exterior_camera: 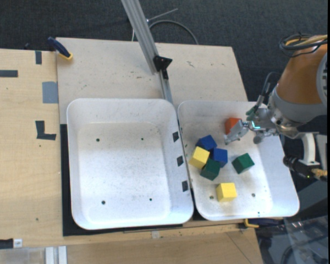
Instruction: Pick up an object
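The right bin (275, 202) holds several small blocks. An orange block (231, 124) lies near its back. Two blue blocks (207, 143) (220, 156), a yellow block (199, 156) and a dark green block (210, 170) cluster in the middle. A green block (242, 163) and a second yellow block (226, 191) lie apart from them. My gripper (247, 134) hangs over the bin's back right, just right of the orange block. It is open, one finger (236, 132) beside the orange block, and nothing sits between the fingers.
The left bin (77, 147) stands beside the right one, sharing a raised middle rim (179, 147). A slanted metal pole (140, 23) rises behind the bins. A blue-and-yellow tool (60, 48) lies at the bench's far left corner.
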You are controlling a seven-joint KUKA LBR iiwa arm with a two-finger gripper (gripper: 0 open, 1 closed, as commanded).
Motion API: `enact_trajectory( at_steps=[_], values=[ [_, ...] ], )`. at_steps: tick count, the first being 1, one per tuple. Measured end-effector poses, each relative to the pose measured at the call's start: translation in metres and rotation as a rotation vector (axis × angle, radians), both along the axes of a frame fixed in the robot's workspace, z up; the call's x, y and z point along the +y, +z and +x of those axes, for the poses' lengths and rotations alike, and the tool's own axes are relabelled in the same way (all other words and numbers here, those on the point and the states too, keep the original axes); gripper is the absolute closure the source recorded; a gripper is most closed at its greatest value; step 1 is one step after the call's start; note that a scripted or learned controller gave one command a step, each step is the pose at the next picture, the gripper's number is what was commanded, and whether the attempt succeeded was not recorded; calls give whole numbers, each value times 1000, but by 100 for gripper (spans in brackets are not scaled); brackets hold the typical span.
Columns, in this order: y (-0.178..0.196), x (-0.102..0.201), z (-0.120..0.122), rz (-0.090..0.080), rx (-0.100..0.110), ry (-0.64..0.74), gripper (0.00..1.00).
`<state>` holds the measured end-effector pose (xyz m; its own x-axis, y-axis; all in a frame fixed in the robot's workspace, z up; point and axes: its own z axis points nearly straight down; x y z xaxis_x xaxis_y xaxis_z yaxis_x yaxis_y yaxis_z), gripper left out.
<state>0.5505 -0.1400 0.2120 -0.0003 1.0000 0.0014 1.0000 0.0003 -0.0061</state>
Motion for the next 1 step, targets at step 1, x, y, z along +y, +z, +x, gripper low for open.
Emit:
enact_trajectory(
  at_steps=[1],
  values=[
    [2,0,1,-1,-5,1,0]
  ],
)
